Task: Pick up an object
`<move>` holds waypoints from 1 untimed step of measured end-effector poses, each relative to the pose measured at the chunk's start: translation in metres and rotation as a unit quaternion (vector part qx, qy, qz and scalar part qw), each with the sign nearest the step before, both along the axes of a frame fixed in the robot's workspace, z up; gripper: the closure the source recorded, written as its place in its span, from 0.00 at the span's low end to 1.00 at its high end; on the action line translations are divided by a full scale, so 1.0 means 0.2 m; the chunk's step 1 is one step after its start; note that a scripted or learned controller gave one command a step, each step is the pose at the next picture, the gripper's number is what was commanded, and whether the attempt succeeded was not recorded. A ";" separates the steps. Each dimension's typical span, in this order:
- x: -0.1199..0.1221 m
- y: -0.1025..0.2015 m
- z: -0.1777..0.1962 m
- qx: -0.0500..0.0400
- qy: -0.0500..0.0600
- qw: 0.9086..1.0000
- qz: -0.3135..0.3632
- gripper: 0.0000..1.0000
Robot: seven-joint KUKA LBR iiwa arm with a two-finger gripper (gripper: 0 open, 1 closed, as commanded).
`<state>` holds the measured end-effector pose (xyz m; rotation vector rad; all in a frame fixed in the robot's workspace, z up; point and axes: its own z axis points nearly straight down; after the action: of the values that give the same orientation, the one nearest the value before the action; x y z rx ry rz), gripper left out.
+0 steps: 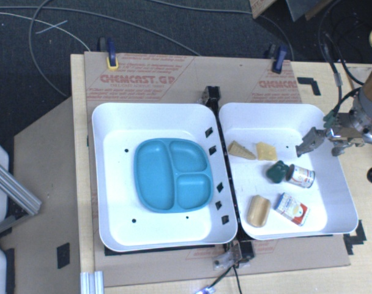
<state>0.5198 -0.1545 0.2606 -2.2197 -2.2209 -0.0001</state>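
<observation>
Fingers (320, 141) spread apart, nothing between them, hovering over right bin (339, 182) near its upper right wall; arm (363, 112) is cut off at the frame edge. Table (76, 182) is a light board with printed cardboard under two white bins, dark carpet and loose cables behind; left bin (112, 164) has a blue tray (172, 175). Right bin: two wedges (252, 151), green-capped bottle (290, 174) lying roughly left-right, tan cylinder (258, 211) near-vertical, small packet (292, 208) tilted, label unreadable.
</observation>
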 end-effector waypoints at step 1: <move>-0.01 0.03 -0.31 0.001 0.003 1.000 0.000 0.00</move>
<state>0.5171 -0.1483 0.1990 -2.2161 -2.2159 0.0045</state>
